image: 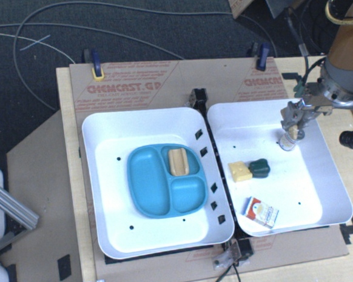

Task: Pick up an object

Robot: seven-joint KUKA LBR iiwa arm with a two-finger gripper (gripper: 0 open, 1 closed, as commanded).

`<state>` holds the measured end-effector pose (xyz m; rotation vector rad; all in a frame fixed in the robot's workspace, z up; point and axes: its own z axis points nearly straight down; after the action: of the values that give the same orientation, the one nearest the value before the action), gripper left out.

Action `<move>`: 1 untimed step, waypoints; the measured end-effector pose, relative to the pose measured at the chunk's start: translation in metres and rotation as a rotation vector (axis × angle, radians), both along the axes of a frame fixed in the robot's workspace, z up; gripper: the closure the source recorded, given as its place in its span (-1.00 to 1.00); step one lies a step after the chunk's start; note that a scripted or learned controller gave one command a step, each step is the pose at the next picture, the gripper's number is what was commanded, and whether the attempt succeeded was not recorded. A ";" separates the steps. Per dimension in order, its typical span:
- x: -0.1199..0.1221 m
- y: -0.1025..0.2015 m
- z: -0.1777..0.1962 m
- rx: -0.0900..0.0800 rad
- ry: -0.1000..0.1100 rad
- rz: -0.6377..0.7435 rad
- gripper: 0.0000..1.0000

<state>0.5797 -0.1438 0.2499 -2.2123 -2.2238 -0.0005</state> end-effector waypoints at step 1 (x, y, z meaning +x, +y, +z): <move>0.000 0.058 -0.007 0.000 0.000 0.001 1.00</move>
<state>0.5800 -0.0856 0.2425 -2.2113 -2.2254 -0.0004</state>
